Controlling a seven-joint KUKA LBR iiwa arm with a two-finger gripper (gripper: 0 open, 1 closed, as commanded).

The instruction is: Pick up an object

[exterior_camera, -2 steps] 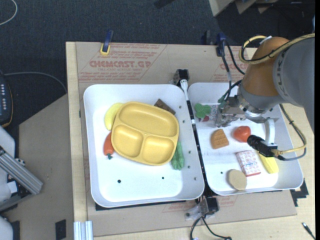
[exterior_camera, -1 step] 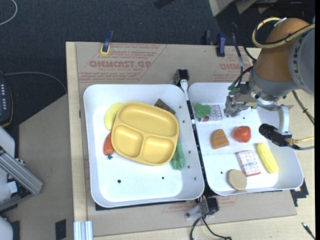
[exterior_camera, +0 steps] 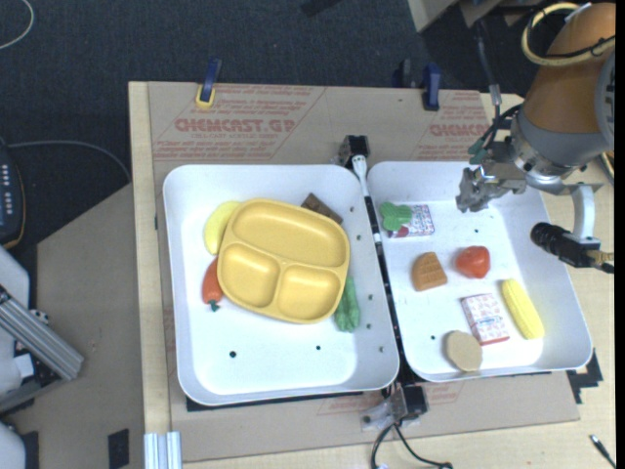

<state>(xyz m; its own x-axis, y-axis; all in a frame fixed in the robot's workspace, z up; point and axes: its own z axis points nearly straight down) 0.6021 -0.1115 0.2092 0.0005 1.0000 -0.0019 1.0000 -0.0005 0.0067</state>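
We see 2 white bins on a bench (exterior_camera: 146, 262). The hand (exterior_camera: 473, 193) hovers over the right bin (exterior_camera: 547, 291), above its far edge; we cannot tell its state. Near it lie a red tomato (exterior_camera: 474, 260), a brown bread piece (exterior_camera: 428, 271) and perhaps corn (exterior_camera: 521, 309). The left bin (exterior_camera: 186, 291) holds a yellow tray (exterior_camera: 283, 259).

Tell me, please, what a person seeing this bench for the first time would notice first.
The eye goes first to the large yellow divided tray filling the middle of the left bin, with small toy foods peeking from under its edges. Next comes the grey and orange arm, whose gripper hangs over the far end of the right bin. Below it lie a red tomato and a yellow corn cob.
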